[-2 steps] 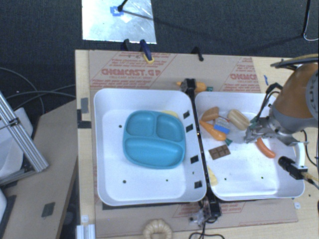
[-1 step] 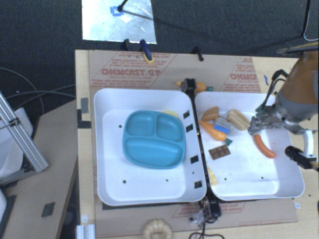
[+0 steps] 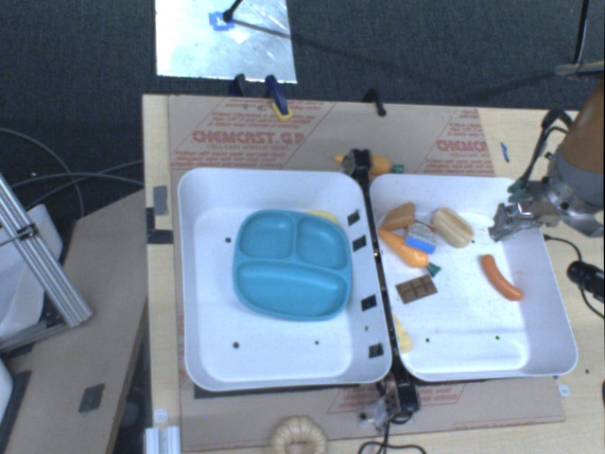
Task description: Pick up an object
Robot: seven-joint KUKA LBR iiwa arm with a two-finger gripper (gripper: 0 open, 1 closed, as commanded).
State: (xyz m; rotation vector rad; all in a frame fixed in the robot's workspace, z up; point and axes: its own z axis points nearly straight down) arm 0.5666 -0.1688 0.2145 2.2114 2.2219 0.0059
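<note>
The right bin (image 3: 529,348) holds several toy foods: a red-orange sausage (image 3: 500,277), a tan bread roll (image 3: 452,226), a brown bun (image 3: 398,217), an orange carrot (image 3: 407,248) with a small blue piece (image 3: 422,244) on it, and a brown chocolate square (image 3: 415,288). My gripper (image 3: 507,220) hangs over the bin's upper right part, just above the sausage and right of the bread roll. Nothing is visible between its fingers.
In the left bin (image 3: 213,348) lies a blue divided plate (image 3: 291,263), with a yellow item (image 3: 324,215) peeking out behind it. An orange object (image 3: 379,165) sits on the bench behind the bins. A black divider with clips (image 3: 371,272) separates the bins. Cables run at far right.
</note>
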